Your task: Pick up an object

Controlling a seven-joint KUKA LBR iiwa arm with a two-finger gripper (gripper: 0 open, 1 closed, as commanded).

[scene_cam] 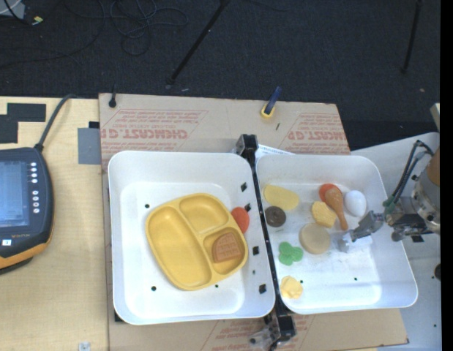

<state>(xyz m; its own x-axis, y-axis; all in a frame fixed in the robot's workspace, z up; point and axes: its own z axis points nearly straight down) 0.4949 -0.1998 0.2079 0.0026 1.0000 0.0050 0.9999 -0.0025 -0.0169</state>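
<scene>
Just off the claw's tip: gripper (350, 238) low over the right bin (391, 287), reaching in from the right. Its fingers blur against the white floor, so you cannot tell whether they stand apart or together. Nothing shows between them.

Nearest, touching or almost touching the tip: tan disc (315, 238). Likely light, stiff plastic with a flat top. Judged slippery across the face; take it by opposite edges, jaws spread wide, not from above the middle.

Just beyond the claw, up the bin: orange drumstick (334, 202), lying slantwise, with a white egg (355, 202) beside it. You would find the drumstick's narrow shaft the easiest hold of all. The egg looks smooth and round and would probably squirt out of a 2-finger pinch.

Against the drumstick's far side: yellow chunk (323, 213). Small and blocky; its sides should grip well.

Farther out, toward the divider: green piece (290, 254), brown round (274, 216), pale yellow slab (282, 196). Low and flat; hard to get under.

Near corner, apart from the rest: small yellow lump (291, 287), with open floor around it, so there is room for the jaws.

Farthest, in the left bin (131, 269): yellow divided tray (182, 243) holding a brown waffle piece (227, 248), with a red ball (241, 219) at its rim.

No pick made yet, by the look of it.
</scene>
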